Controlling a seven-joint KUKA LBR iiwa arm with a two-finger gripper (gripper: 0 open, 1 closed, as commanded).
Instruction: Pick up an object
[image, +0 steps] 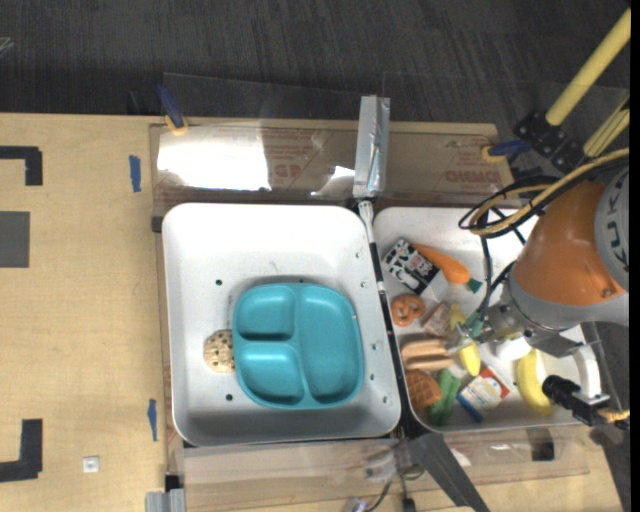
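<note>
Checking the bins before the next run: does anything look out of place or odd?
Only the cookie: it lies alone in the left bin, beside the teal tray rather than in it. The other toy food is heaped in the right bin.

Dark grey carpeted floor (300, 40) runs across the top of the view. Below it lies a flat tan cardboard-coloured bench surface (70, 300), marked with black angular tape brackets (25, 165) at the left edge and short blue tape strips (134, 172). A clear plastic sheet barrier (260, 150) stands along the back, catching bright glare from overhead light. An upright silver metal divider post (370, 145) rises at the centre of the back edge.
</note>
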